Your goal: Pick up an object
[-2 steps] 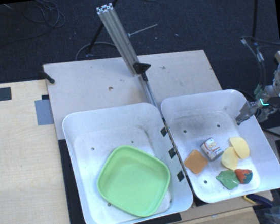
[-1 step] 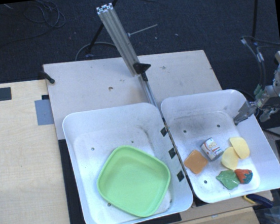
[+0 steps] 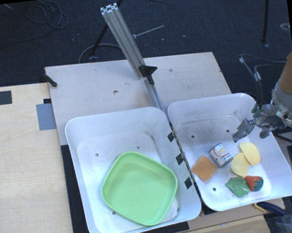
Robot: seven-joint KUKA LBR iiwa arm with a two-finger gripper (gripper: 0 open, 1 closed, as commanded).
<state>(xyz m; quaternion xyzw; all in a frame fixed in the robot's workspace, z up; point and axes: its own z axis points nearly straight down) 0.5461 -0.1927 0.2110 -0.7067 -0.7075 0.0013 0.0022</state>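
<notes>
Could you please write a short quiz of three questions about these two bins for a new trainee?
1. True or false: the green plate lies in the left bin.
2. Which thing lies nearest the pincer? A) the orange square B) the small can C) the strawberry
3. Fill in: the two yellow pieces lie in the ____ bin.

Key:
1. True. The plate rests in the near part of that bin.
2. B. The can sits just below and left of the pincer, in the right bin.
3. Right, between the can and the strawberry.
</notes>
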